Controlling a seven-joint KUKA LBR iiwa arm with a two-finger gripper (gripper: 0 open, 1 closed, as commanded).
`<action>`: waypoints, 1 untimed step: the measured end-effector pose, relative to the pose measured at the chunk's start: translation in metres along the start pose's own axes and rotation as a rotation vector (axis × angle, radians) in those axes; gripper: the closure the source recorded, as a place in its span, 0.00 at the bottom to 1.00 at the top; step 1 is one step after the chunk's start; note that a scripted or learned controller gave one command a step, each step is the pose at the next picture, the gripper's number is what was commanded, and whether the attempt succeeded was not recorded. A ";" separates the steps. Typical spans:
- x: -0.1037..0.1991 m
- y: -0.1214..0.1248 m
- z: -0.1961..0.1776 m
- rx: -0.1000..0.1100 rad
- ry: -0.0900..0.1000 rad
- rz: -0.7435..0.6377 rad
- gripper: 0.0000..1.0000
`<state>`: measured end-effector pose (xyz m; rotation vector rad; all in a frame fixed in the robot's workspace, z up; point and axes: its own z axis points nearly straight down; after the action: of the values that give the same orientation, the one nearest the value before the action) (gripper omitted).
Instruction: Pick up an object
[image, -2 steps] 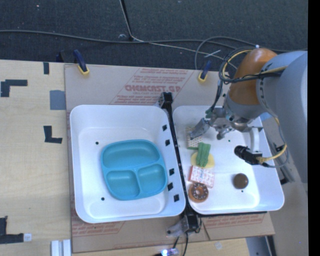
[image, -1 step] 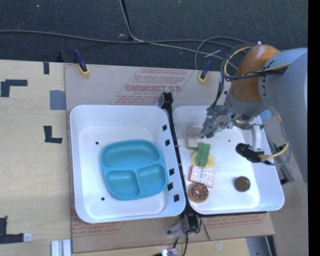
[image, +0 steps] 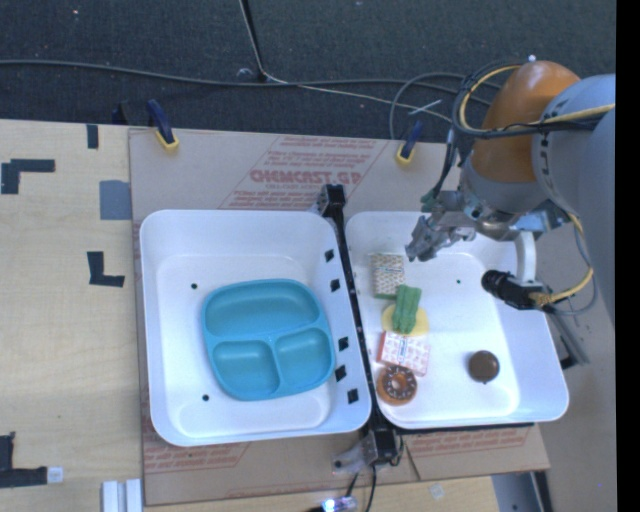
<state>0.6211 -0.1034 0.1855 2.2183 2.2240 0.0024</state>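
In the right bin lie several small objects. A beige textured block sits near the divider, a green piece rests on a yellow disc below it, then a red-and-white packet and a brown doughnut. A dark brown round piece lies apart to the right. My gripper hangs over the bin's upper part, just right of and above the beige block, with nothing seen between its fingers.
The left bin holds a blue divided plate. A black divider runs between the bins. Cables loop behind the arm at the top right, and a black fitting hangs over the right bin's right side.
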 end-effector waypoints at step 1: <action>-0.002 -0.007 -0.046 -0.001 -0.001 0.001 1.00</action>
<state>0.6138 -0.1053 0.2319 2.2185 2.2218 0.0032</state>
